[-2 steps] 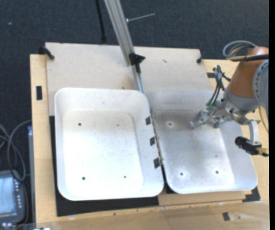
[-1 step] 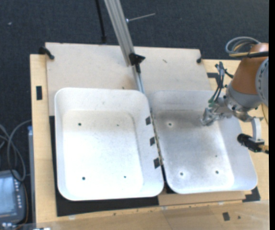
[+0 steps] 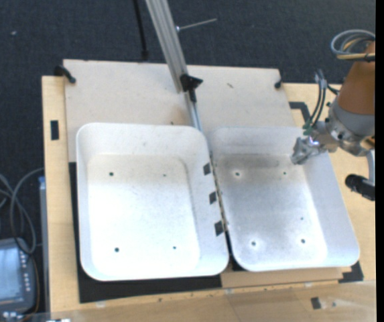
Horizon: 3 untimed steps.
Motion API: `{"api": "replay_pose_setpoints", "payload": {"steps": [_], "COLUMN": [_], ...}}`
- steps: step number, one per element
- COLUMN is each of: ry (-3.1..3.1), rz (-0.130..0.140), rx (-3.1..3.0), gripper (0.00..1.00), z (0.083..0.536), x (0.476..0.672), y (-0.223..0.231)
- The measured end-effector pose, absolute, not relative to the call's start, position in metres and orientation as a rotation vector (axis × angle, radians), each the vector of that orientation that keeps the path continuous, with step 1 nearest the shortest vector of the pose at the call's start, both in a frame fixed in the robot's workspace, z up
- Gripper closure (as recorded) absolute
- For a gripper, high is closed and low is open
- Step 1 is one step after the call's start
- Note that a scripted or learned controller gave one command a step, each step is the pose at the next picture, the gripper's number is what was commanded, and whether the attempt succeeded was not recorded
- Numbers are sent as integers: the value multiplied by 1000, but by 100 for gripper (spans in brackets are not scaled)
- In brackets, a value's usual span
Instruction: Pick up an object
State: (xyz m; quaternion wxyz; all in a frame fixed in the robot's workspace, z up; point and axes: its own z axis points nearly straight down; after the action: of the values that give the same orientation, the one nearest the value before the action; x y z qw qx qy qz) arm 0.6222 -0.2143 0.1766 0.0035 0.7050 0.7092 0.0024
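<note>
Dark carpet surrounded the counter [image 3: 57, 180]. Left bin [image 3: 145, 200] and right bin [image 3: 279, 206] each presented bare floors; no object to pick was discernible. Claw [image 3: 303, 149] hovered at the right bin's far-right rim, state indeterminable. Recommended: locate a target before descending.

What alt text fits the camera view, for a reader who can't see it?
Overhead slanted view of a grey arm with an orange band reaching in from the right, its gripper at the upper right edge of the right white bin. The left white bin lies beside it on a wooden bench, and a metal pole rises behind the bins.
</note>
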Motion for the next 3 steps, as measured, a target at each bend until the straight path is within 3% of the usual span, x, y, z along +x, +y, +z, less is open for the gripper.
{"api": "replay_pose_setpoints", "payload": {"steps": [1,3], "ry": [2224,2230], "rz": [5,4], "rx": [2211,2213], "gripper": [100,100], "z": [217,220], "x": [624,601], "y": [-216,-118]}}
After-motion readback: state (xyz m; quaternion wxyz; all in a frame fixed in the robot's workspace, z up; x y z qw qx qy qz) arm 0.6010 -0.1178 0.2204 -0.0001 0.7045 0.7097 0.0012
